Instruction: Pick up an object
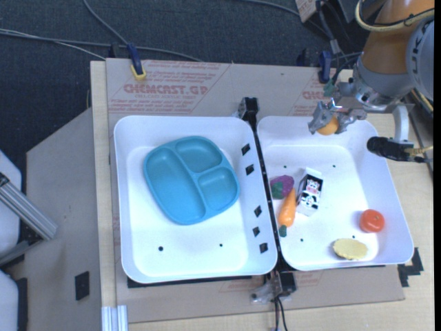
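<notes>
Up at the far edge of the right bin (393, 185), the gripper (329, 121) hangs with its fingers clamped on a small orange-yellow object (330, 125) — lifted clear of the floor. Below it, toward the near side, lie a carrot (287, 209), a black-and-white box (311, 192) and a purple piece (281, 185); off to the gripper's left side — the blue divided plate (191, 178).

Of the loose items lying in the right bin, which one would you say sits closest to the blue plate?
The purple item, lying beside the divider next to the carrot. The black-and-white box, the orange ball and the yellow piece lie farther from the blue plate.
</notes>
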{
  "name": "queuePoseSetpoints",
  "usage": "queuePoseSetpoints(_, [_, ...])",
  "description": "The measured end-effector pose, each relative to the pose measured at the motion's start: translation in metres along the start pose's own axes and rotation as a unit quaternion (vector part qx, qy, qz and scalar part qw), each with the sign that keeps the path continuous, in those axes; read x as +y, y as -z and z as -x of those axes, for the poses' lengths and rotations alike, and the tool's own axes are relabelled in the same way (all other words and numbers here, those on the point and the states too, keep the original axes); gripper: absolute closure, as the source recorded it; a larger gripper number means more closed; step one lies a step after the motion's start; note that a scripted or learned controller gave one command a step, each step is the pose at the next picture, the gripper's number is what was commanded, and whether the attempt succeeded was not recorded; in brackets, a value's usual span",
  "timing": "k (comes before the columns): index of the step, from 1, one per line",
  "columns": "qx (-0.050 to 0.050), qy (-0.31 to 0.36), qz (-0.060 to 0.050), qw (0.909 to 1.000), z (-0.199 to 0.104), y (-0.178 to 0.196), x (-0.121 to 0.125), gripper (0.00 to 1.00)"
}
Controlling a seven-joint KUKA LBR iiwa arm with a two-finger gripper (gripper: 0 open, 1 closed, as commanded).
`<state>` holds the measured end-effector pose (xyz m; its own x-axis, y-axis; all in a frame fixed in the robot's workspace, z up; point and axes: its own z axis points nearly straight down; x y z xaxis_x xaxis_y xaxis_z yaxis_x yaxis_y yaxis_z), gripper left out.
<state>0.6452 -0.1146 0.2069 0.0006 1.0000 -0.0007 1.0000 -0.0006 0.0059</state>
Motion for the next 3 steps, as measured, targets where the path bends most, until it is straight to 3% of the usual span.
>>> queuePoseSetpoints(1, [0.0, 0.001, 0.0, 1.0, -0.004, 0.046, 0.007, 1.0])
queuePoseSetpoints(3, [0.001, 0.002, -0.005, 1.0, -0.096, 0.037, -0.039, 1.0])
